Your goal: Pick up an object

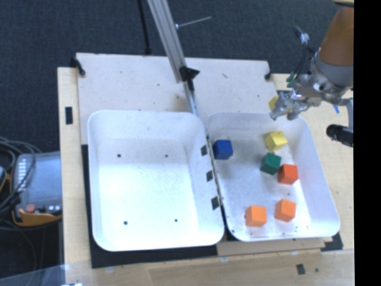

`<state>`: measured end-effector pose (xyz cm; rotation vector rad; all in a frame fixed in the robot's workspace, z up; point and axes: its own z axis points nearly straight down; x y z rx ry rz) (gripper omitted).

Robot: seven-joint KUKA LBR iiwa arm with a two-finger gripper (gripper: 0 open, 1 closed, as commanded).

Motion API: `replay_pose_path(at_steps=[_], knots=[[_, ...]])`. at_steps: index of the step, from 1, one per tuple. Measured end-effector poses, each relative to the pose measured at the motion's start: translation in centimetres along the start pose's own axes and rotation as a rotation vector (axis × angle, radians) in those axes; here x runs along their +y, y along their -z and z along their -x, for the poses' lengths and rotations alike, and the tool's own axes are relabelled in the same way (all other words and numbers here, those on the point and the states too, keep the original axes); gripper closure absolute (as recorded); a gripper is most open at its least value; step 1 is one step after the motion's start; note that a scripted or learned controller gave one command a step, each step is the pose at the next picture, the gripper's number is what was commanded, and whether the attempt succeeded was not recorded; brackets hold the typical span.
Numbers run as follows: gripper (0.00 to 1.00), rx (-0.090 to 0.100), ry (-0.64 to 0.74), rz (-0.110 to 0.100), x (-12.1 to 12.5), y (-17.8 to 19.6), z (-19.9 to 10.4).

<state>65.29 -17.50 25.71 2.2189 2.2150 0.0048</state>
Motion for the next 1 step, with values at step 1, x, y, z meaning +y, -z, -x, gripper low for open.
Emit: replay_pose_path(at_steps=[1], knots=[[1.0,0.003,0.008,-0.009,-2.04,-1.04,-5.42]])
